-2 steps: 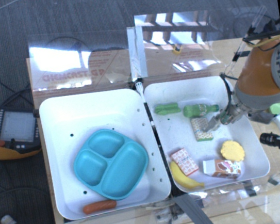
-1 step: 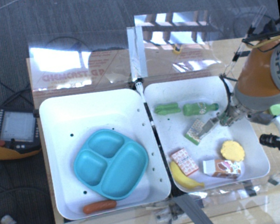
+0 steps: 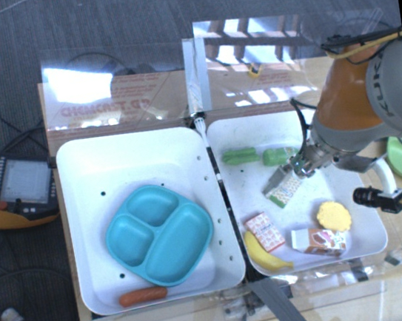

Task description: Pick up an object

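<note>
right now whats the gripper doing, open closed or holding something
The arm's two-finger gripper: low in the right white bin, at the flat grey speckled packet; open or shut cannot be told, and no hold shows.

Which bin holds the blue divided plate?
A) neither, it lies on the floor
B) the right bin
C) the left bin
C: the blue plate lies in the left bin, with an orange sausage-like thing beside it near the front wall; the banana and the other small things are in the right bin.
</note>
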Robot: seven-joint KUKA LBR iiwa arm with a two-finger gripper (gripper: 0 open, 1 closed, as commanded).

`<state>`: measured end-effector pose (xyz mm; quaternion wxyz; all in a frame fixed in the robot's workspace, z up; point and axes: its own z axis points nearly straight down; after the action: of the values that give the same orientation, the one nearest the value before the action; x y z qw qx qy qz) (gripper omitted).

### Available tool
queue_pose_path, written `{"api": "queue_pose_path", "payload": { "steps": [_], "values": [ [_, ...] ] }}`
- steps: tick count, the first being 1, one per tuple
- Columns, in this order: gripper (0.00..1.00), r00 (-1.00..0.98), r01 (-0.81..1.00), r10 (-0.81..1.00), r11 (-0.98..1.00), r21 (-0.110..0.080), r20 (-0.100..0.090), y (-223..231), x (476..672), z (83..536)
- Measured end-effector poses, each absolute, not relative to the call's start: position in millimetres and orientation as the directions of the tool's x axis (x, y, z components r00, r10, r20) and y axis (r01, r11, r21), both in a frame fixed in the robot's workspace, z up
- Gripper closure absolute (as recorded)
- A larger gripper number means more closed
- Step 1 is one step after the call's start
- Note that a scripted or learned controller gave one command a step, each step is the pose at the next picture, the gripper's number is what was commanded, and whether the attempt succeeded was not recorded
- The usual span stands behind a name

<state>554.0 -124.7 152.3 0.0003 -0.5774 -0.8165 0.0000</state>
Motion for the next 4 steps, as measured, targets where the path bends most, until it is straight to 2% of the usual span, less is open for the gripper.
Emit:
{"api": "queue_pose_path", "payload": {
  "steps": [1, 2, 3, 4],
  "values": [
    [0.0, -0.297, 0.955, 0.955, 0.297, 0.012, -0.01, -153, 571.4, 90],
    [1.0, -0.298, 0.954, 0.954, 0.298, 0.011, -0.007, -151, 571.3, 99],
    [1.0, -0.219, 0.976, 0.976, 0.219, -0.002, -0.001, -102, 568.6, 194],
    [1.0, -0.109, 0.994, 0.994, 0.109, -0.003, -0.001, -137, 574.3, 187]
  ]
}}
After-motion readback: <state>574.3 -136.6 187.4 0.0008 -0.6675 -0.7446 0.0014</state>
